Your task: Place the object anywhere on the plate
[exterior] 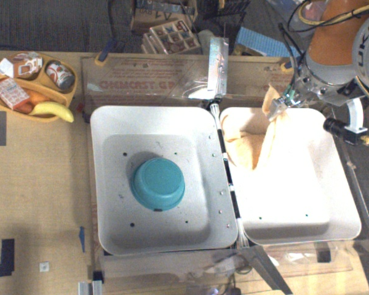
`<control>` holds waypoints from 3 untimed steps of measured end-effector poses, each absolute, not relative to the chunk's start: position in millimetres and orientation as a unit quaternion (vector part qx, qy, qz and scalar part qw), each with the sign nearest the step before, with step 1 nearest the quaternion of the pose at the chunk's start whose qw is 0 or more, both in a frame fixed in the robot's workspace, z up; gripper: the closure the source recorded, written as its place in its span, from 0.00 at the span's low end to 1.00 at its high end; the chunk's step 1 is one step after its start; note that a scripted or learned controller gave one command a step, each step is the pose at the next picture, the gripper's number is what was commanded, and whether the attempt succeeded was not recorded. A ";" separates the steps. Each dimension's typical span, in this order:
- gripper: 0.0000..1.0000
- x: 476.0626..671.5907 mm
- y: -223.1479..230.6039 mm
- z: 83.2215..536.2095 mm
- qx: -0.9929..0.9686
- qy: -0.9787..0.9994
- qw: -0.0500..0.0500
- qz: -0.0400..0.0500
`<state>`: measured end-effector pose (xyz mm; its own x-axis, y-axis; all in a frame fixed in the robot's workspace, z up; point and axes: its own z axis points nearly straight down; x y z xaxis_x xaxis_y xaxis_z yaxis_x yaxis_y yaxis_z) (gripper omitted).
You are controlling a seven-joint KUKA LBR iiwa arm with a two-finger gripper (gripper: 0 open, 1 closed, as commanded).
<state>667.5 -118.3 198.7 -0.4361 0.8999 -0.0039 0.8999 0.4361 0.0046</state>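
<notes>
Camera view looks down at a slant on a wooden bench (43, 183) bearing two shallow white bins side by side. Left bin (111, 128) holds a teal plate (158, 184) — round, upside-down or bowl-like in look — lying near the middle of its floor. Right bin (307, 195) holds a pale cream cloth (253, 145), part of it crumpled against the bin's left wall near the back corner, part of it drawn up in a narrow fold toward the back edge. Grey arm with its orange band (341, 23) reaches in over the back right corner of that bin. Its gripper (281, 105) sits at the top of the raised fold, pinched onto the cloth's upper tip. At the bench's back left corner rests a yellow tray (0, 94) with a banana (54, 110) and small packets.
</notes>
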 end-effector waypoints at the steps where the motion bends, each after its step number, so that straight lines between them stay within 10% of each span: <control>1: 1.00 668.5 -120.2 226.1 0.532 0.847 0.003 0.001; 3: 1.00 627.9 -40.2 236.9 0.162 0.987 0.002 0.001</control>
